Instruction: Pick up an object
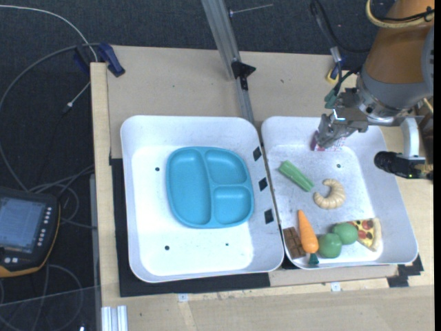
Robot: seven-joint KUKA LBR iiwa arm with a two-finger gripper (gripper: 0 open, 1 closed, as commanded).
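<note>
The right bin's [386, 185] near edge lies closest to the camera, and toy food is packed along it: a chocolate bar [292, 243] in the corner, a carrot [307, 232] leaning beside it, two green fruits [337, 240] touching each other, and a pizza slice [366, 233] just right of them. Further up the bin a croissant [329, 193] sits near the middle, with a green pod [295, 175] slanting just left of it. The left bin [138, 185] holds a blue sectioned plate [209, 186], lying flat.

The gripper [329, 135] hangs over the far left part of the right bin, close to the rear wall. Something small and pinkish shows at its tips, but it is too small to tell whether it is an object or part of the tool. Whether the fingers are spread or closed cannot be told either.

In my judgement the pick is in its reaching stage, with nothing visibly secured. No particular target is fixed; the pod and croissant lie nearest the gripper. The next move would call for lowering squarely over one item, well apart from its neighbours.

No brand, label or writing can be read.
</note>
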